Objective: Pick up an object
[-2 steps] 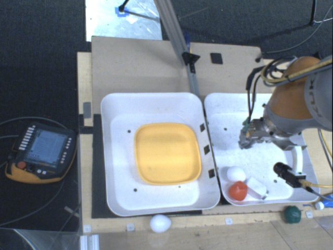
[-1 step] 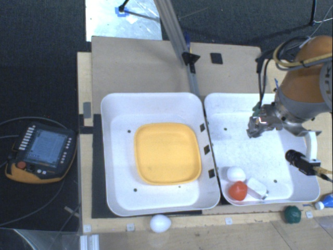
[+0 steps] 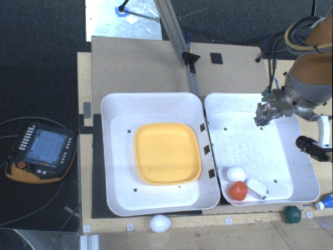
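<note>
Gripper (image 3: 266, 113) over right bin (image 3: 281, 139) upper area, finger state can't tell, red ball (image 3: 238, 190), white ball (image 3: 236, 174) at bin's near edge, yellow plate (image 3: 167, 153) in left bin (image 3: 117, 155).

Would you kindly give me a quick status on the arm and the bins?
End effector over right bin, upper part, nothing seen in it. Red ball, white ball, white block at bin's near edge, untouched. Yellow plate in left bin.

I see most of the right bin's floor (image 3: 250, 145) bare, with a white ball (image 3: 235, 173), red ball (image 3: 238, 190) and white block (image 3: 256, 188) crowding its near-left corner.
</note>
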### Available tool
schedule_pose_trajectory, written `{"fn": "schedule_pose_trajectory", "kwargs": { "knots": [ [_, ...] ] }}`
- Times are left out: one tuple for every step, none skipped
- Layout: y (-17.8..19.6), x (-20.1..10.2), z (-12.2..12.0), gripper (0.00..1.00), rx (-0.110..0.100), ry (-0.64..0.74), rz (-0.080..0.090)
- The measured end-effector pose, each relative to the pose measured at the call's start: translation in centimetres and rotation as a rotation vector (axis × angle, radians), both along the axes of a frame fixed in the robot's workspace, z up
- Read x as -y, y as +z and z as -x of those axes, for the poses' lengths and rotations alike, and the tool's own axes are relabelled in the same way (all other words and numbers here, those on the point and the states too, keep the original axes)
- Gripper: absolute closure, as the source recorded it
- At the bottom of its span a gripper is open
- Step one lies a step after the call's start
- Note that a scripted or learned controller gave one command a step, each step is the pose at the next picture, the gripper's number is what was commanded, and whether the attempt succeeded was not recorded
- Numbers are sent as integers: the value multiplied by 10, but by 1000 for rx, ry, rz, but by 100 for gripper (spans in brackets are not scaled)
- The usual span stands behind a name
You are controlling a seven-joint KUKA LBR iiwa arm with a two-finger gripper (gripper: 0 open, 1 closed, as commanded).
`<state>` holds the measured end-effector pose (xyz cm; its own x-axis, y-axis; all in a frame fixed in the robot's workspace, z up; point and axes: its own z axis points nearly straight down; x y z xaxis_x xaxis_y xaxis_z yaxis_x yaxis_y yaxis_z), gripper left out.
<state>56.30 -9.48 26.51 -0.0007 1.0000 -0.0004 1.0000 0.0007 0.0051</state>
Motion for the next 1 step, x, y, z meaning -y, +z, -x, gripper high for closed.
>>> {"fn": "schedule_pose_trajectory", "kwargs": {
  "knots": [
    [-10,-59,-4,100,-5,4,-1]
  ]
}}
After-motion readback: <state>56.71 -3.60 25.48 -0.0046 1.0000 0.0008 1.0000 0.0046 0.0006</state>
